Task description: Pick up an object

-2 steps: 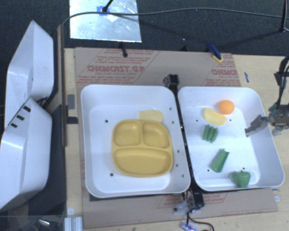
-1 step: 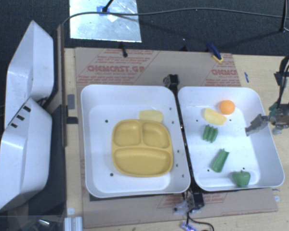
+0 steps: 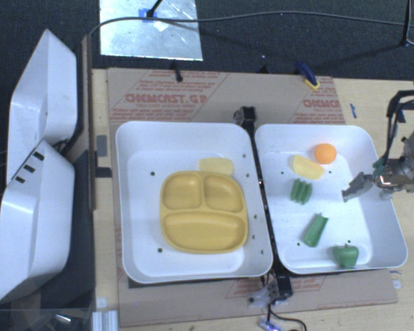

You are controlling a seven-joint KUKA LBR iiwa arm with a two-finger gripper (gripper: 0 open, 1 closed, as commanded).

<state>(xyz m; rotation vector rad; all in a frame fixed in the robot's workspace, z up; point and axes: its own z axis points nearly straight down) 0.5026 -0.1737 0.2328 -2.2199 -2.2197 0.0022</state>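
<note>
The right bin (image 3: 376, 229) holds an orange ball (image 3: 324, 153), a pale yellow wedge (image 3: 308, 167), a ridged green piece (image 3: 301, 191), a long green vegetable (image 3: 315, 229) and a green pepper (image 3: 345, 255). My gripper (image 3: 352, 190) reaches in over the bin's right side and hangs above bare bin floor. It is right of the ridged green piece and below the orange ball, touching neither. Nothing shows in its grasp.
The left bin (image 3: 141, 185) carries a yellow divided plate (image 3: 203, 210) and a pale yellow block (image 3: 216, 165) behind it. A black clamp (image 3: 247, 115) sits where the bins meet. White housings (image 3: 38, 171) stand at the far left.
</note>
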